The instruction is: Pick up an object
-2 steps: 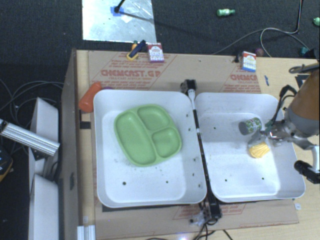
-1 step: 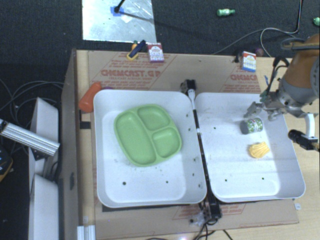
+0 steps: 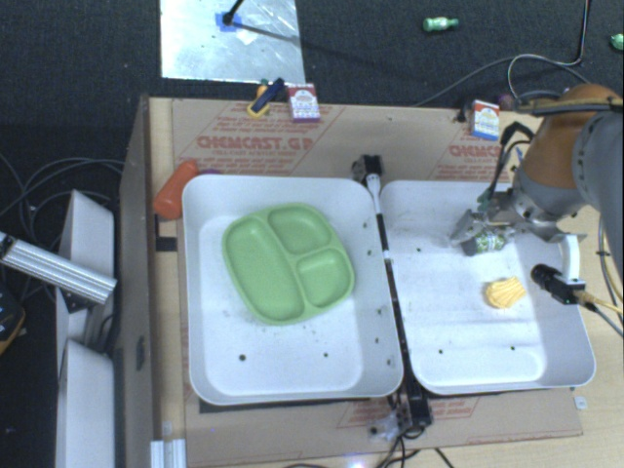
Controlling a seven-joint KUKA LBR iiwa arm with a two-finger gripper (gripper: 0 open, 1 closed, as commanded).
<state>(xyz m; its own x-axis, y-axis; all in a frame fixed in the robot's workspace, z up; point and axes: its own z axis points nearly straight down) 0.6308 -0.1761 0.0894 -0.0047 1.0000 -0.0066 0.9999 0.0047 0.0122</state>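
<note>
My gripper [image 3: 480, 236] is low over the upper right part of the right bin [image 3: 439, 349], reaching in from the right. A small grey-green thing [image 3: 491, 243] sits right at its tip, and I cannot make out whether it is held. A yellow ridged object [image 3: 505, 292] lies on the bin floor a little below and to the right of the gripper, apart from it. In the left bin [image 3: 224, 359] a green divided plate [image 3: 288, 261] lies flat.
An orange object [image 3: 175, 189] rests at the left bin's upper left corner. Two small red-and-white boxes [image 3: 304, 102] [image 3: 485, 120] and a yellow-and-black item [image 3: 263, 97] lie on the cardboard behind the bins. A black divider [image 3: 387, 261] runs between the bins.
</note>
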